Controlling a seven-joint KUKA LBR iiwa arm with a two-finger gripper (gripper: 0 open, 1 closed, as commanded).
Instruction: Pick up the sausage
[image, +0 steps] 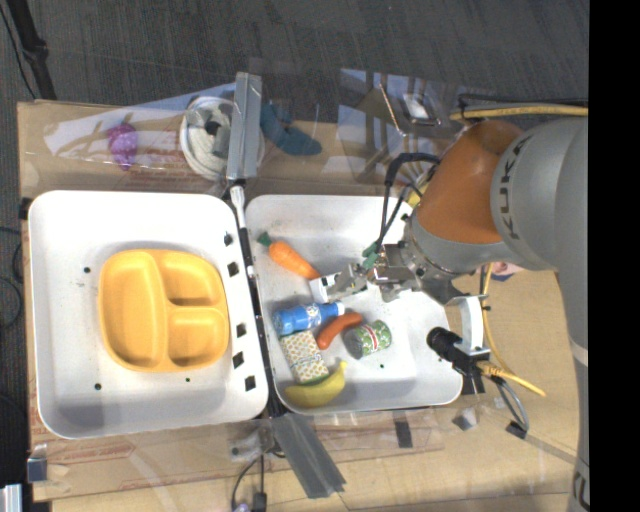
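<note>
Gripper (335, 285) fingertips — too small to tell

We are seeing a yellow divided tray (165, 307), orange carrot (291, 259), blue bottle (305, 318), red-orange sausage (339, 329), yellow banana (318, 388).

Both bins (60, 400) present smooth, matt white plastic; the yellow divided tray (165, 307) is glossy moulded plastic, the sausage (338, 329) and carrot (292, 260) smooth toy plastic, the arm's grey casing (535, 190) satin, its orange band (465, 195) semi-gloss, and the bench (560, 300) bare wood-toned board.
</note>
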